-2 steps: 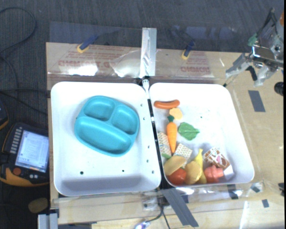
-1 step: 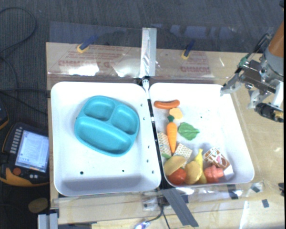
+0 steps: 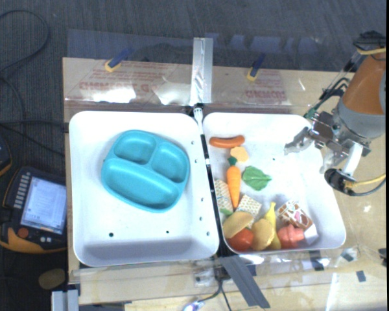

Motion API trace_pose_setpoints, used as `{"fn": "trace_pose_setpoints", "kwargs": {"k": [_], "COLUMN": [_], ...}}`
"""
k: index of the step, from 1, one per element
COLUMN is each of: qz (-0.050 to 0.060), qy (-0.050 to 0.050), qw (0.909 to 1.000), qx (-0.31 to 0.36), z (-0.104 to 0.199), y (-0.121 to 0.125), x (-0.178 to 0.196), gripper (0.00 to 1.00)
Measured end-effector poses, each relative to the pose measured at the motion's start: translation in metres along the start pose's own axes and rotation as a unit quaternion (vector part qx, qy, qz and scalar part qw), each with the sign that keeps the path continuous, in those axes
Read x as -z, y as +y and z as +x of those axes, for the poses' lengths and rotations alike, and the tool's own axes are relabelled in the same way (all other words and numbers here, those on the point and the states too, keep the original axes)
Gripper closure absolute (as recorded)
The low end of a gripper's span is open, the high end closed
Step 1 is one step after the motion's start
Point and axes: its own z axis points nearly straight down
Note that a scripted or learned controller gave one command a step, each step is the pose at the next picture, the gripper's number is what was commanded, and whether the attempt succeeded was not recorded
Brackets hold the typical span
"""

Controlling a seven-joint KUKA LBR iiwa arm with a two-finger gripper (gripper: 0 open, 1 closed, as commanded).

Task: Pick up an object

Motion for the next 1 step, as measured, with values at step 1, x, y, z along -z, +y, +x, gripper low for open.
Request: {"fn": "trace_pose_setpoints", "kwargs": {"k": [1], "qz": [0.001], "qy": [0.001], "qw": [0.9986], "qx": [-0.052], "z": [-0.0288], "y": [-0.0672], "x": [-0.0654], "gripper": [0.00]}}
